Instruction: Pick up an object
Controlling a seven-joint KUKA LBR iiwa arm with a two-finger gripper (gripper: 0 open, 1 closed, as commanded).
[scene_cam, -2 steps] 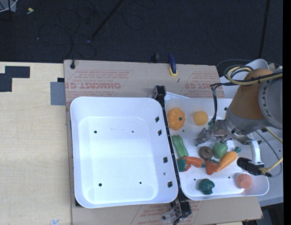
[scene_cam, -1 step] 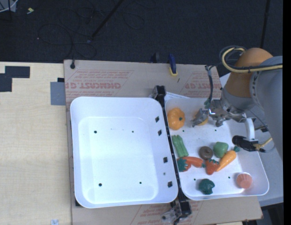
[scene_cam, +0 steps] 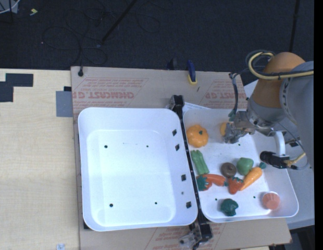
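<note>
Yellow object (scene_cam: 223,128) just left of the hand (scene_cam: 234,135), whose state is unclear.

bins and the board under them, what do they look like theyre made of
Bins: likely moulded plastic; white, smooth, rounded corners, faint sheen. Board: probably cardboard; dull brown with red print showing mirrored. Bench: looks like pale wood or laminate, matte with faint grain.

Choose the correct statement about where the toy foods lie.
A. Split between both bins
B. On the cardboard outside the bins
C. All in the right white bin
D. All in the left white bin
C: the round orange pumpkin toy, long green cucumber toy and dark green broccoli toy all lie in the right white bin.
</note>
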